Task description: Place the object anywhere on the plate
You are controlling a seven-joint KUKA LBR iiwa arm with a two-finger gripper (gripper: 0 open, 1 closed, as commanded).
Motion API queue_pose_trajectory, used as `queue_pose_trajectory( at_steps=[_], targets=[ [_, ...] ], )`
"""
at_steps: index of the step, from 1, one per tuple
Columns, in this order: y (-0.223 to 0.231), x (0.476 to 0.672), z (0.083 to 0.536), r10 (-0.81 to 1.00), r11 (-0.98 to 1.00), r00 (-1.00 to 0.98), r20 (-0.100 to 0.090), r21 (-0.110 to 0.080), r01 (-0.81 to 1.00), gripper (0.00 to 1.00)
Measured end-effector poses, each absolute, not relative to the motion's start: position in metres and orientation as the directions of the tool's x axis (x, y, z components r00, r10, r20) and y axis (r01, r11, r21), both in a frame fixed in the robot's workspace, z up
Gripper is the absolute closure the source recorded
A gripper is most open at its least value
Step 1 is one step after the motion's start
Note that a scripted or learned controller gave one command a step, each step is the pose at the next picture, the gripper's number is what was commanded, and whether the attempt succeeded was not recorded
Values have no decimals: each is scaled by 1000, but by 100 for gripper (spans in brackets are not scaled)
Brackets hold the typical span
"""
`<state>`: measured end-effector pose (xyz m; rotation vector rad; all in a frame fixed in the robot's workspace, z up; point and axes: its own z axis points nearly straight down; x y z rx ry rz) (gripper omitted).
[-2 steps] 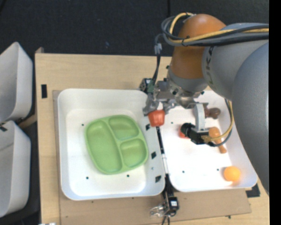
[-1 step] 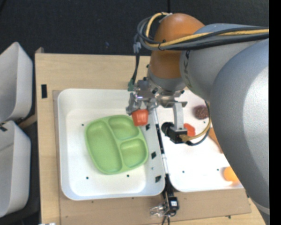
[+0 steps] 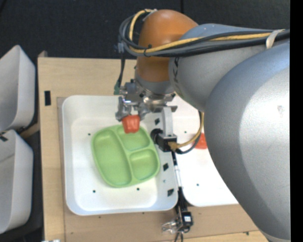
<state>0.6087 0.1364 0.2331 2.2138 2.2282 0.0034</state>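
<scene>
I see the small red-orange block pinched between the jaws, which are closed narrowly on it, hanging over the green divided plate's rim at about one o'clock. I judge this the placing step: next I'd lower it slightly and release over a compartment.

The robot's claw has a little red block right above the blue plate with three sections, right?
Not quite: the plastic plate with three sections is green, not blue. The camera view shows the small red block at the gripper, above the plate's top edge.
</scene>
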Motion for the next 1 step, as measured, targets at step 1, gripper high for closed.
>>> queue_pose_trajectory(
  at_steps=[1],
  targets=[
    [133, 608, 233, 1000, 3, -3, -1, 0, 1000, 0]
  ],
)
